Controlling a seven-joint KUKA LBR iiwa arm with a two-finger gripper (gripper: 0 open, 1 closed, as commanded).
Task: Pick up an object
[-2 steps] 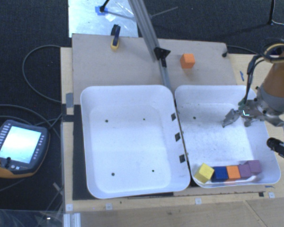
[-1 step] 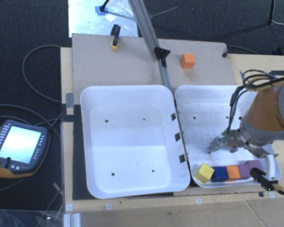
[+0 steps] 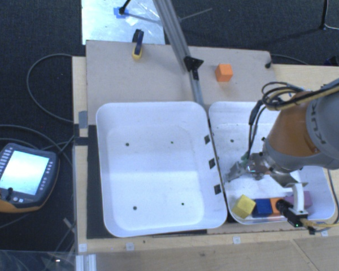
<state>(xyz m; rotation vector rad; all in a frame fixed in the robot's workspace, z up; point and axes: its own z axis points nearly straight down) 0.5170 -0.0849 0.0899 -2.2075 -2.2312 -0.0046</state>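
Note:
The right bin (image 3: 229, 123) holds several small objects along its near edge: a yellow block (image 3: 244, 206), a blue block (image 3: 264, 207), a small orange piece (image 3: 277, 202) and a pale pink piece (image 3: 300, 199). My gripper (image 3: 241, 170) hangs low over the middle of this bin, just behind the yellow block and a little to its left. It points toward the divider between the bins. The grey and orange arm (image 3: 296, 134) covers the right part of the bin. I see nothing held in the gripper.
The left bin (image 3: 152, 114) lies beside the right one. An orange cube (image 3: 224, 72) and a yellow clamp (image 3: 138, 43) rest on the bench behind the bins. A slanted metal pole (image 3: 175, 30) crosses the back. A teach pendant (image 3: 20, 176) lies on the floor at left.

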